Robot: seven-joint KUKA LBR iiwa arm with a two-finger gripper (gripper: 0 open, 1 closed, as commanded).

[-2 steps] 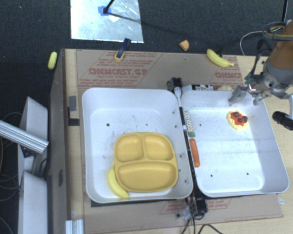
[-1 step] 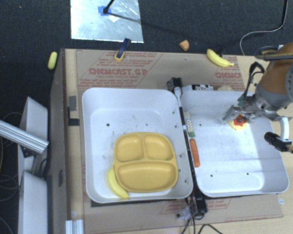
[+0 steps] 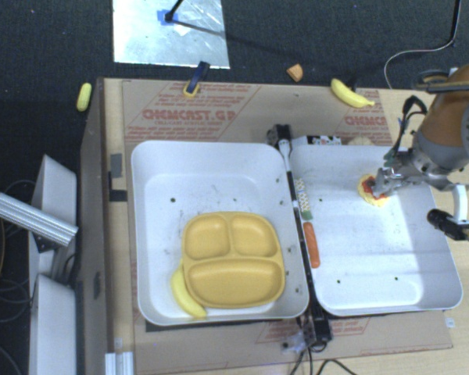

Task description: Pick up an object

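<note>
Fingers [image 3: 384,180] whose opening we cannot tell, gripper [image 3: 381,184] low over a small yellow-red object [image 3: 371,191], right bin [image 3: 375,287].

This is a robotics lab, set up for grasping trials. A grey industrial arm [image 3: 452,131] with an orange band reaches in over a bench [image 3: 242,104] covered with a printed cardboard sheet, on which two shallow white bins [image 3: 211,166] sit side by side. Plastic toy food serves as test objects: a toy banana [image 3: 350,93] lies on the bench. Loose cables [image 3: 422,49] trail across dark carpet [image 3: 39,45], and an aluminium extrusion rail [image 3: 31,216] stands to the left.
</note>
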